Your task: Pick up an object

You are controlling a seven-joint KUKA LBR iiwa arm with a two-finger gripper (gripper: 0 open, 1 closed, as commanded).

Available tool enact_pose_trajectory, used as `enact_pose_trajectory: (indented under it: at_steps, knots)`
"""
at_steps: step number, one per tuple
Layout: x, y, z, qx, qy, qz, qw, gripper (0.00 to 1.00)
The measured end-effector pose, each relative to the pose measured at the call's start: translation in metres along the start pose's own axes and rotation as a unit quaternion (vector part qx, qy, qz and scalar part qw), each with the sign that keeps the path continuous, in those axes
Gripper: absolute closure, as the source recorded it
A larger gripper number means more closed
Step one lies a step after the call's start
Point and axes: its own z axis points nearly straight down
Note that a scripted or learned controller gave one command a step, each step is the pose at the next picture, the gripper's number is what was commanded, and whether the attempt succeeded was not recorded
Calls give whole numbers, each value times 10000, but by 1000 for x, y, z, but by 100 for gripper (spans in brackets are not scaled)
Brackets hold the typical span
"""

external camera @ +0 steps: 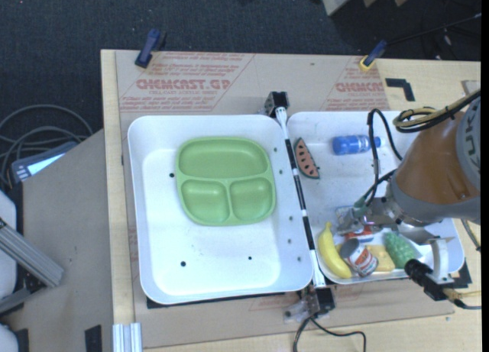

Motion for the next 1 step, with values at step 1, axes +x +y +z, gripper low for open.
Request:
enact_pose_trajectory:
  at_steps: [1]
  knots:
    - [72,23,-90,6,0,-7,10000,100]
